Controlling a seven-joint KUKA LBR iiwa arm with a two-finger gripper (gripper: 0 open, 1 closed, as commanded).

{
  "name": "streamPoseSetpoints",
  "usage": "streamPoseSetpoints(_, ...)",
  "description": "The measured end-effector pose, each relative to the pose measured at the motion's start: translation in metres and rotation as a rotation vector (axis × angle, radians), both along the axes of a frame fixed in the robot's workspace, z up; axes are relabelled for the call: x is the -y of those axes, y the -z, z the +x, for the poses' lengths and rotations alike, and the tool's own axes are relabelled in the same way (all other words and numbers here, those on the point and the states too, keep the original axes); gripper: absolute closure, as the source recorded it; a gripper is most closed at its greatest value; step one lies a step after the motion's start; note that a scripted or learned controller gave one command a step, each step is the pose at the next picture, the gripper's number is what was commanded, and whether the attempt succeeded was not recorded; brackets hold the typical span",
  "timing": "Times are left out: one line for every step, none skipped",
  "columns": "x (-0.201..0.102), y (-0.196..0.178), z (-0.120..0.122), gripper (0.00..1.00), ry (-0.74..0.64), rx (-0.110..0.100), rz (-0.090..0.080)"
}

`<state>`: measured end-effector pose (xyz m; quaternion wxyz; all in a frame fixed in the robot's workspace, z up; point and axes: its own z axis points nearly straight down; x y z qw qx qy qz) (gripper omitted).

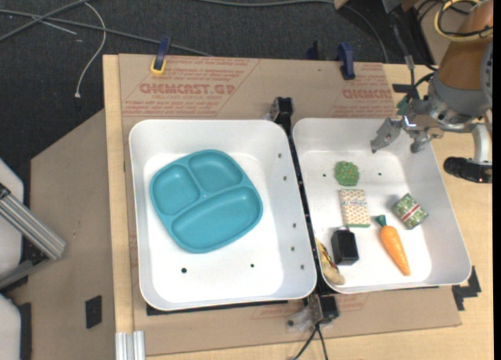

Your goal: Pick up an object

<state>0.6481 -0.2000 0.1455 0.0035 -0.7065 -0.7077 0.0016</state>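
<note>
- Gripper (pixel 402 135) of the grey arm hangs over the right bin's (pixel 446 268) upper right corner, its two fingers spread apart with nothing between them.
- Right bin contents: green broccoli floret (pixel 347 171), patterned card packet (pixel 355 207), black box (pixel 344 246), banana (pixel 330 264), toy carrot (pixel 394 247), small green carton (pixel 409 210).
- Left bin (pixel 156 272) holds a teal divided plate (pixel 205 199).
- Cardboard sheet (pixel 227 84) lies under both bins, clamped at its far edge.
</note>
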Motion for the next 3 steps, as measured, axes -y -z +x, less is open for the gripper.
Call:
streamPoseSetpoints(0.008, 0.056, -0.007, 0.00, 0.002, 0.000, -0.001)
streamPoseSetpoints(0.007, 0.060, -0.006, 0.00, 0.001, 0.005, -0.002)
streamPoseSetpoints(0.007, 0.048, -0.005, 1.00, 0.000, 0.009, -0.003)
